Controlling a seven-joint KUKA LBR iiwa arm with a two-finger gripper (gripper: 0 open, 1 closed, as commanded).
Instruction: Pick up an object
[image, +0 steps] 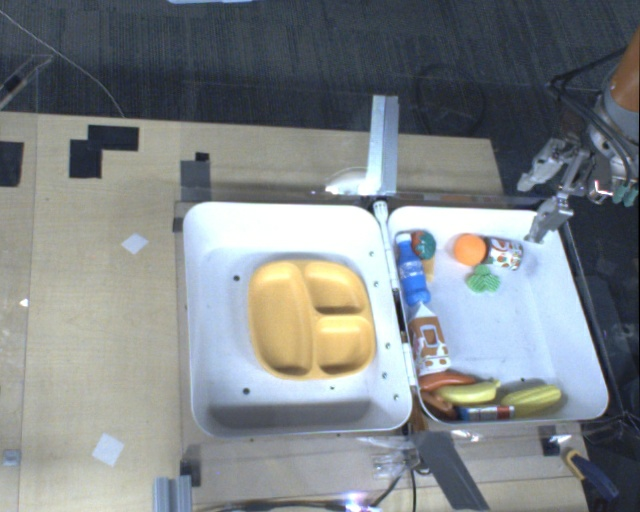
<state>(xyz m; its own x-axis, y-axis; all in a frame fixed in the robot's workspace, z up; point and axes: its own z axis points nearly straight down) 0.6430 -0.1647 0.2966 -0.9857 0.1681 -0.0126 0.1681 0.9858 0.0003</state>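
Camera view: pre-grasp stage by my read, nothing held. Gripper (548, 200) sits above the far right corner of the right bin (560, 330), fingers apart with nothing between them. Next move calls for choosing a target, centring over it, then a straight descent.

Largest first:
- Table (90, 330): carries both bins side by side.
- Left bin (215, 300): holds a yellow divided tray (308, 318), roughly central.
- Right bin, the pick candidates: blue bottle (411, 275) and a brown-and-white labelled bottle (430, 345) lie along its left wall; two yellow bananas (505, 396) lie along its near edge with a red item (445, 380) at the near left corner; orange ball (469, 249), green spiky piece (484, 281) and a small patterned item (507, 256) cluster near the far edge; teal ball (421, 243) in the far left corner.

The orange ball looks the easiest: closest to the gripper and clear of the walls. Wall-hugging bottles risk finger collision.
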